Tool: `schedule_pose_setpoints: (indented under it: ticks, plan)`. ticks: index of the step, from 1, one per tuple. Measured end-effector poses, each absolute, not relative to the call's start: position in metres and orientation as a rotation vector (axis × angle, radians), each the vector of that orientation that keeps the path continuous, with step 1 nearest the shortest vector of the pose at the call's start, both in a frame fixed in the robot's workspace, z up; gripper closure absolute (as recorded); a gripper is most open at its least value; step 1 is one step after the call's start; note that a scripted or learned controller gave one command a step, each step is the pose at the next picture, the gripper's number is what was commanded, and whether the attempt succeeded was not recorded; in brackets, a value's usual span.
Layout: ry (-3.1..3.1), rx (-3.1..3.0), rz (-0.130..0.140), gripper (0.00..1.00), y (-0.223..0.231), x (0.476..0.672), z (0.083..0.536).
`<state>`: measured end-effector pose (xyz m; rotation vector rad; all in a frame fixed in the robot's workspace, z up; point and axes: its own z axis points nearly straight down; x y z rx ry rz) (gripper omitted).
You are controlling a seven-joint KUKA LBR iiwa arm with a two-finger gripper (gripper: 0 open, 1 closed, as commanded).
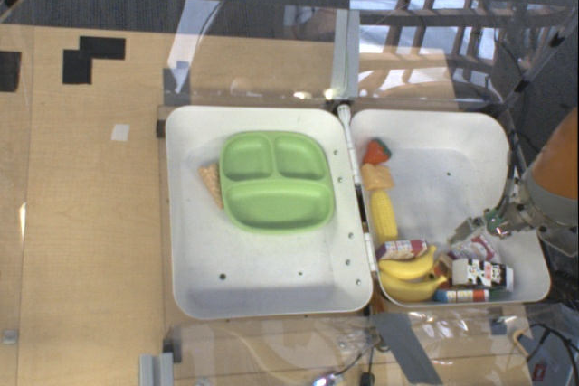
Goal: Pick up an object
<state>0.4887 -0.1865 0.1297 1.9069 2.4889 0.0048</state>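
Observation:
In the right bin (452,149), toy food lies along the left wall and the front. From back to front I see a red and orange piece (375,151), an orange block (378,179), a yellow corn cob (384,214), a small can (403,249) and two bananas (409,277). A small carton (478,271) and a tube (470,294) lie at the front right. My gripper (481,230) hangs low over the right front part of this bin, just above the carton and to the right of the bananas.
The left bin (262,285) holds a green divided plate (275,181) with a tan cracker-like piece (211,183) at its left side. The grey and orange arm (554,172) comes in over the right bin's right rim. A metal divider (342,59) stands behind the bins.

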Motion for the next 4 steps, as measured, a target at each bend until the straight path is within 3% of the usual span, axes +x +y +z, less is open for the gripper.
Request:
schedule_pose_setpoints:
  ticks: [1,2,3,4]
  plan:
    - [2.17,2.256,0.017,0.0,-0.107,0.547,0.091]
    - [2.343,2.057,0.022,0.0,-0.095,0.495,0.093]
    - [2.35,2.054,0.032,1.0,-0.091,0.497,0.104]
    - [2.61,1.74,0.006,1.0,-0.068,0.489,0.185]
